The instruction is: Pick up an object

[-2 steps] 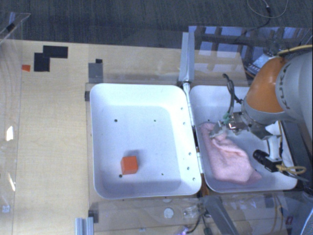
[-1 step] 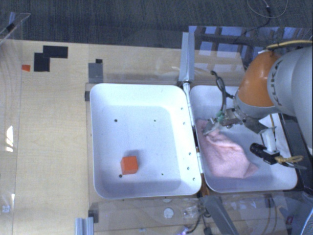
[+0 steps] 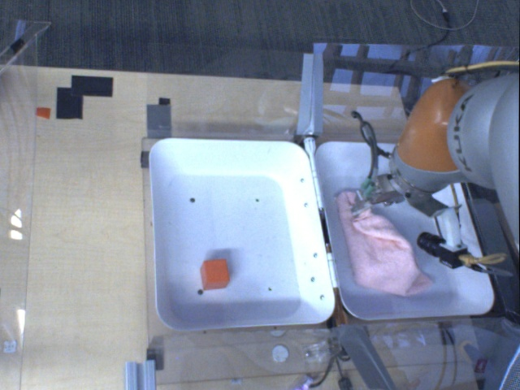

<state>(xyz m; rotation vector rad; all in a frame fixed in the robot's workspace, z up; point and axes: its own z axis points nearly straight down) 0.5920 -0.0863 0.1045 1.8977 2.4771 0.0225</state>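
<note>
A pink cloth-like object [image 3: 379,251] lies crumpled in the right bin [image 3: 455,303], stretching from its middle toward the front. My gripper [image 3: 363,200] comes in from the right and sits low at the cloth's upper left end, touching or nearly touching it. The fingers are small and partly hidden by the wrist. A small orange cube [image 3: 215,274] rests in the left bin [image 3: 175,165], near its front left, far from the gripper.
The grey arm with its orange band [image 3: 431,132] covers the right bin's back right corner. A black cable loops above the gripper. A metal divider rail [image 3: 309,96] runs between the bins at the back. Wooden bench lies to the left.
</note>
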